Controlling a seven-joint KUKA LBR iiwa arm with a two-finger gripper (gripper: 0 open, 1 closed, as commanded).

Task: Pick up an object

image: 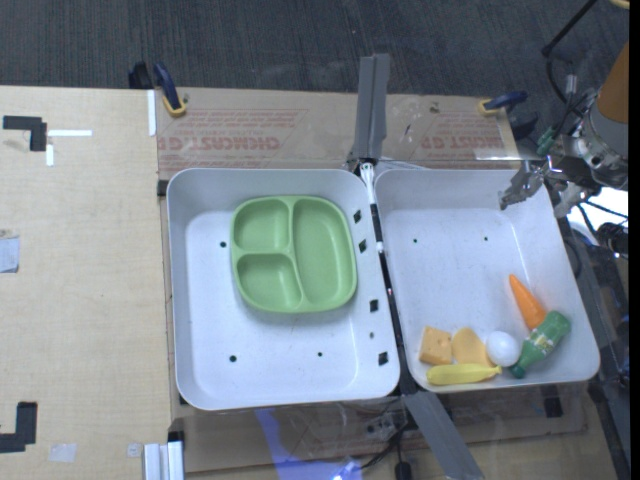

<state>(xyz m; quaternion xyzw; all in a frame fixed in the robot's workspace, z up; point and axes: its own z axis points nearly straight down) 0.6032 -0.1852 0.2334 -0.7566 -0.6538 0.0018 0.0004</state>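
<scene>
The right bin (450, 248) holds several toy foods bunched in its near right corner: an orange carrot (525, 301), a green bottle (541, 344), a white ball (501, 348), a yellow banana (462, 374) and two yellow-orange cheese chunks (436, 346). My gripper (527, 185) hangs over the far right corner of this bin, well above and behind the foods, touching none of them. Nothing shows in its grasp.
A green three-compartment plate (294, 254) lies in the left bin (200, 348). A grey divider post (372, 108) stands behind the seam between the bins. Blue clamps (168, 88) hold the cardboard backing. Cables and arm hardware crowd the right edge.
</scene>
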